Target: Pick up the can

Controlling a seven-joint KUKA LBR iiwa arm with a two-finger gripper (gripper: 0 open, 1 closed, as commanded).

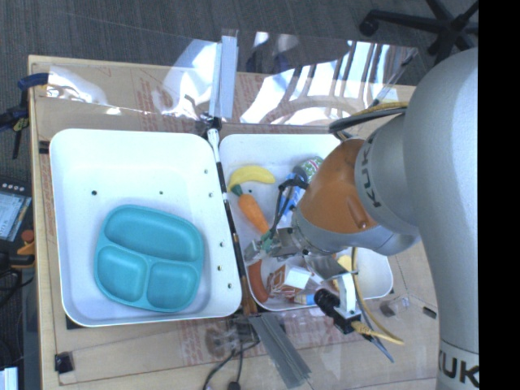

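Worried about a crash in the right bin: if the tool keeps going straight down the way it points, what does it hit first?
Likely the carrot or the clutter just beside it on the right bin floor. The tool sits low over that spot, but the arm hides much of it, so depth is uncertain.

My grey arm [455,177] fills the right side of the frame, reaching in toward the centre. My orange band [337,197] sits right of centre, and my gripper [272,244] points down-left, just below the middle.
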